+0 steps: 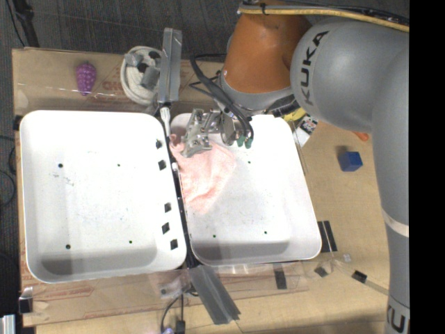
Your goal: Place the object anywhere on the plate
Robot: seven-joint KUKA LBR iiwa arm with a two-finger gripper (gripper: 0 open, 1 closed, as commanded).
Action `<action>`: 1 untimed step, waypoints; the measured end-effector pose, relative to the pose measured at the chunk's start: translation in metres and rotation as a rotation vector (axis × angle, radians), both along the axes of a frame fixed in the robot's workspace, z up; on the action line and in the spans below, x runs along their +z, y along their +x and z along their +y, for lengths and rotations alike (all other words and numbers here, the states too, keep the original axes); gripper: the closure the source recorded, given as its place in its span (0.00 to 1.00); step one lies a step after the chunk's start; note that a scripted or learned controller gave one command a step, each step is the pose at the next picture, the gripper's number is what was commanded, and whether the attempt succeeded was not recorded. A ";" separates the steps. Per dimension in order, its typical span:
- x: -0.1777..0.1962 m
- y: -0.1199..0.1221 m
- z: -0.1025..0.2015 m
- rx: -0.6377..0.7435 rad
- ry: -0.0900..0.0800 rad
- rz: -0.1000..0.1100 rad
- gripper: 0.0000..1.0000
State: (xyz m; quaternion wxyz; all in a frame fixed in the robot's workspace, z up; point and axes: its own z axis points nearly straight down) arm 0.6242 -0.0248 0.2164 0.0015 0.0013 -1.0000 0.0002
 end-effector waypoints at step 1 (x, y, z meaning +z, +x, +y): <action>-0.005 -0.007 0.050 0.006 -0.001 -0.001 1.00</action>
